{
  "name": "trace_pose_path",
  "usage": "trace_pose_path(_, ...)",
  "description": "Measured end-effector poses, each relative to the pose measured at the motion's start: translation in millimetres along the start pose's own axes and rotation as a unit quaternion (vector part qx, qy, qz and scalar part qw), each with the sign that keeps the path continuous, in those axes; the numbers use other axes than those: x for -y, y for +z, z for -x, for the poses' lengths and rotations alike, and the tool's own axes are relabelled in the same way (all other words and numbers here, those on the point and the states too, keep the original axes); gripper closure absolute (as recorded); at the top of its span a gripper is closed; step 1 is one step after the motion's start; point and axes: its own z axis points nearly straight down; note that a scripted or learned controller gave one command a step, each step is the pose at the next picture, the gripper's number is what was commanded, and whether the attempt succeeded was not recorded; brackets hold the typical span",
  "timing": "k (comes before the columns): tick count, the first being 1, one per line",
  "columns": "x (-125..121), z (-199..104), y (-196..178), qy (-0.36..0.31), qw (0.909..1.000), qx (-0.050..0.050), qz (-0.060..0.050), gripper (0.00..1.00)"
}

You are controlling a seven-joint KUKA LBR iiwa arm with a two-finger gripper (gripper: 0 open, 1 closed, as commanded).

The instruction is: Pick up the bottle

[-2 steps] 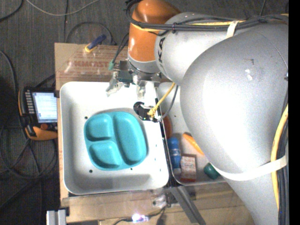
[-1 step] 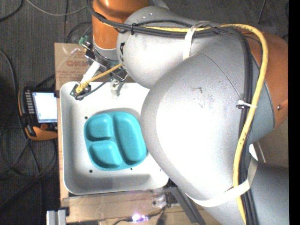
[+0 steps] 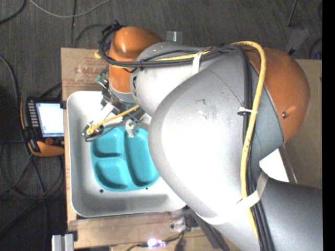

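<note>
My gripper [image 3: 127,123] hangs below the orange wrist band [image 3: 128,48], over the upper part of the white bin [image 3: 78,192]. It sits just above the top edge of a blue divided tray [image 3: 123,163] lying in that bin. The grey arm [image 3: 209,140] covers the bin's right side and everything further right. A yellow cable [image 3: 110,120] runs from the wrist out to a tip over the bin's left part.
A handheld control unit with a lit screen [image 3: 46,120] lies off the bench at the left. Dark cables [image 3: 31,4] trail over the floor above and to the left. The wooden bench edge [image 3: 78,69] frames the bin.
</note>
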Motion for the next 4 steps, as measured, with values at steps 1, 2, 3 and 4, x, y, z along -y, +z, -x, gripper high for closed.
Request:
trace_pose_path(1, 2.9, 49.8, 6.6, 0.216, 0.9763, -0.009, 0.001, 0.00)
trace_pose_path(2, 65.4, 65.2, 5.2, 0.291, 0.9566, -0.013, 0.003, 0.00)
trace_pose_path(3, 43.9, 72.8, -88.6, 0.293, 0.9561, 0.001, -0.001, 0.00)
trace_pose_path(4, 16.3, 135.0, -110.1, 0.222, 0.9751, 0.002, 0.001, 0.00)
